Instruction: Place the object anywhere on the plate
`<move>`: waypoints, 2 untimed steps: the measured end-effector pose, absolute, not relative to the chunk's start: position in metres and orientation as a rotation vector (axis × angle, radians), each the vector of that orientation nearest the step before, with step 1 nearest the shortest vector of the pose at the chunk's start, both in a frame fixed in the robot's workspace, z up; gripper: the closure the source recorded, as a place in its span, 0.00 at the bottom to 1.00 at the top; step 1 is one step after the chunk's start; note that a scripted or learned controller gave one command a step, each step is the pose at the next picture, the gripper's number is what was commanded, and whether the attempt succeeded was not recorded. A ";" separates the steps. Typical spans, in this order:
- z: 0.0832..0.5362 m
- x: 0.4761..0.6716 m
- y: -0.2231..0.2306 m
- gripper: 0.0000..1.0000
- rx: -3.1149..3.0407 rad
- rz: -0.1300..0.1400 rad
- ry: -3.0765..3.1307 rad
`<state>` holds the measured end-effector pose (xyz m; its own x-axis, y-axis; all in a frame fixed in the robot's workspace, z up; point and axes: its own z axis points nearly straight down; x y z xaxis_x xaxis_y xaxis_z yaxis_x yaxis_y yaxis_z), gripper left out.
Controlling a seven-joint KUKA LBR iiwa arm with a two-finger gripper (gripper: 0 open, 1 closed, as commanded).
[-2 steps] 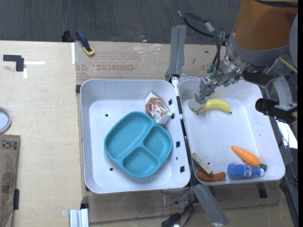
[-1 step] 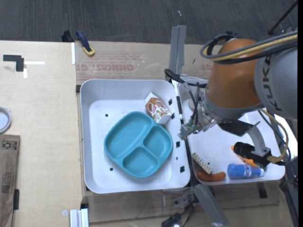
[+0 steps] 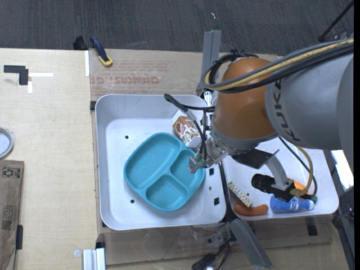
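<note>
The packet (image 3: 184,127), brown and white, is in the left bin (image 3: 112,151). It sits at the upper right rim of the plate (image 3: 149,165), partly behind the wrist. Whether it rests on the rim or on the bin floor beside it cannot be told. The plate is blue, with three compartments, and lies tilted across the middle of the left bin. All three compartments are bare. The gripper (image 3: 198,162) hangs over the plate's right edge, just below the packet and close to the wall between the two bins. Whether the gripper is open or closed cannot be told from this view, and nothing can be confirmed in its grasp. The arm (image 3: 315,106) reaches in from the right, and its orange band (image 3: 242,103) is above the dividing wall. The right bin (image 3: 326,184) holds a blue bottle (image 3: 289,205) lying on its side near the front wall. A red sausage-shaped item (image 3: 251,209) lies left of the bottle, and a pale dotted strip (image 3: 239,194) lies just above it. A cardboard sheet (image 3: 135,72) lies behind the left bin, with a blue and yellow clamp (image 3: 101,52) at its far left corner.
</note>
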<state>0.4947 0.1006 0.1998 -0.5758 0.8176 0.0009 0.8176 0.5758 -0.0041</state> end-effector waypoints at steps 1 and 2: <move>0.200 0.495 0.100 0.00 -1.447 0.004 -2.786; 0.207 0.517 0.117 0.00 -1.239 0.002 -2.887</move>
